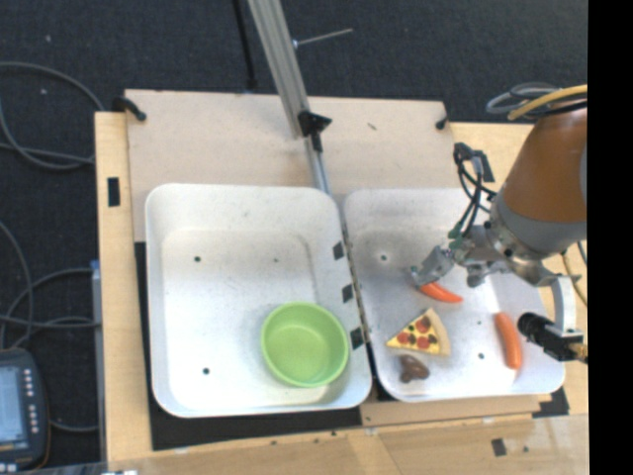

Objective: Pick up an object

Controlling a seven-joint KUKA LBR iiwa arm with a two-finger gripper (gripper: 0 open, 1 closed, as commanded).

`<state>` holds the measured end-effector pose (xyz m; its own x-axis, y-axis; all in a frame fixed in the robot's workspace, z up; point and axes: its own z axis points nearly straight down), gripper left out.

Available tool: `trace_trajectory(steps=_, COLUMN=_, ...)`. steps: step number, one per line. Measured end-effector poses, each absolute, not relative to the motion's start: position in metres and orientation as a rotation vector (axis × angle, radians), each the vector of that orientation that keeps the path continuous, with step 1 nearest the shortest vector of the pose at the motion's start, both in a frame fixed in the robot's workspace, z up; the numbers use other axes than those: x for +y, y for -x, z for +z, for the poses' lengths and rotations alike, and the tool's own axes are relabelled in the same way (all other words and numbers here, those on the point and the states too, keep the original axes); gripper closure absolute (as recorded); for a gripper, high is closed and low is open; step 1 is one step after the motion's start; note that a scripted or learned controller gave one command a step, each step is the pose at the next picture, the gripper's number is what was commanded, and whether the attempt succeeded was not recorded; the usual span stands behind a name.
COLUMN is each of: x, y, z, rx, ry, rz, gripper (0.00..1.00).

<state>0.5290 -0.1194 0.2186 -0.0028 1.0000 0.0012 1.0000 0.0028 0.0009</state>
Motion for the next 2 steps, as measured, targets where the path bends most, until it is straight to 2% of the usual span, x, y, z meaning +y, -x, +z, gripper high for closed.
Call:
trace_trajectory(steps=1, x=-0.119, y=-0.529, z=0.219, rx=-2.224, ry=2.22, rz=-0.003, gripper=0.0)
trace_trajectory(steps=2, x=-0.117, y=-0.527, z=0.156, rx=-2.217, ry=2.22, rz=0.007, gripper=0.0)
